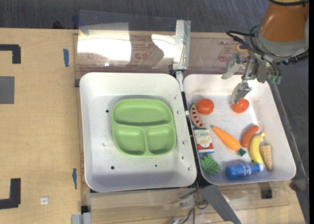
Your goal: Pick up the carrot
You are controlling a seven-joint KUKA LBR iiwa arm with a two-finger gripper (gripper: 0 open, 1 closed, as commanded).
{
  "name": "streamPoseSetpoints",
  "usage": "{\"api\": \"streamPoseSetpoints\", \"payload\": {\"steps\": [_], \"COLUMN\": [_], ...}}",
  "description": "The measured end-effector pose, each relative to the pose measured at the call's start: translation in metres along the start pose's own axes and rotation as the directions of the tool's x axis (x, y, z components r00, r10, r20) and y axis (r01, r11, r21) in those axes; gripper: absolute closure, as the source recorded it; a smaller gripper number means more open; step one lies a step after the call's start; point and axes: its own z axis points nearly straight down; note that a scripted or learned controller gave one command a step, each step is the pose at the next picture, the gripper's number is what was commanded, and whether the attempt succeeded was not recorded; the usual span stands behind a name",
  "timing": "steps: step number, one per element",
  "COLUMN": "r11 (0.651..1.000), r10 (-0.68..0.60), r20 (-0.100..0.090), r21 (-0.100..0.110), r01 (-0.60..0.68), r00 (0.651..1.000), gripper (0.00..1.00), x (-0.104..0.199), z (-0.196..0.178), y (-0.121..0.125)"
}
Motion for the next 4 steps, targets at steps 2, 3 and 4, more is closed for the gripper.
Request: {"api": "streamPoseSetpoints", "payload": {"steps": [2, 3, 4], "r11": [0.993, 0.993, 0.995], "r10": [0.114, 0.114, -0.098], "r20": [0.007, 0.023, 0.011], "r21": [0.001, 0.002, -0.001], "r01": [-0.114, -0.114, 0.098], "r00": [0.993, 0.993, 0.995], "gripper": [0.0, 1.0, 1.0], "x": [0.116, 0.111, 0.121], "z": [0.124, 0.11, 0.123], "y": [0.027, 0.027, 0.015]}}
